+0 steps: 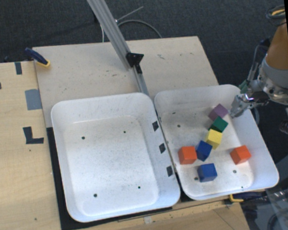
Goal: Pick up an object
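Arm (278,61): enters at the frame's right edge, a rounded segment cut off by the picture border.
Band: orange, curved, sitting above the wrist.
Wrist: pale grey and silver, ring-shaped, with darker seams.
Cables: thin dark lines running along the wrist's left side.
Gripper (237,106): small, metallic grey with dark parts and a green spot near its base; details blurred.

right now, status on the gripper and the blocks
Gripper at right bin's far right edge, holding nothing. Nearest: purple block. Green block crowds it.
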